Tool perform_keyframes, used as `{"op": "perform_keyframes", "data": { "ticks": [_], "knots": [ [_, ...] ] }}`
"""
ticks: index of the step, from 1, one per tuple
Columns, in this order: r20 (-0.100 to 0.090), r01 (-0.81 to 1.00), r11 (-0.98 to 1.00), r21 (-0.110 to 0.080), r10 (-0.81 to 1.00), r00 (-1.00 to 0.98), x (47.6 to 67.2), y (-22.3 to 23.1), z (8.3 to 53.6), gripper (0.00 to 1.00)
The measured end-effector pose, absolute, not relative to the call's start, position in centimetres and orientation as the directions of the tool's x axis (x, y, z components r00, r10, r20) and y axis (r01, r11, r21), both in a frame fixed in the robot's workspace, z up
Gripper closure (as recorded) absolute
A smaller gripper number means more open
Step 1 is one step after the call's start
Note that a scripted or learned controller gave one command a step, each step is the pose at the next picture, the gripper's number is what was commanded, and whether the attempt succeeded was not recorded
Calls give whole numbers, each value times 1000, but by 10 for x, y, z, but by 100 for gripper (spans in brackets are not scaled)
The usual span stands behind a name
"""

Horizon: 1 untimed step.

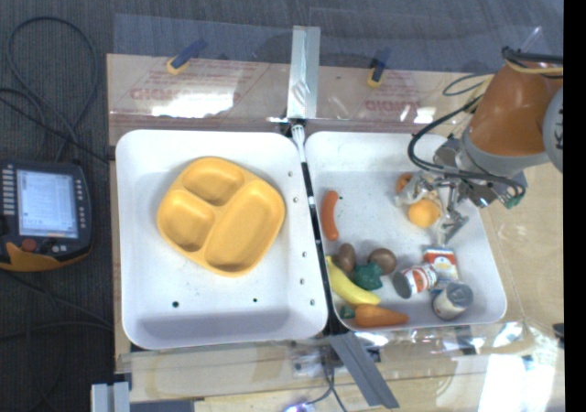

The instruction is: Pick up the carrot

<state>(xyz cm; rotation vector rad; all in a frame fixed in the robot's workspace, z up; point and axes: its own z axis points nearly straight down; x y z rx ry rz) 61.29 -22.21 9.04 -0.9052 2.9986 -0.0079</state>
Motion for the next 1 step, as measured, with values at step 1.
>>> {"op": "perform_keyframes", "data": {
  "ticks": [1],
  "knots": [
    [-14, -520, 854, -10, -520, -854, 596, -220, 91, 0]
  ]
}}
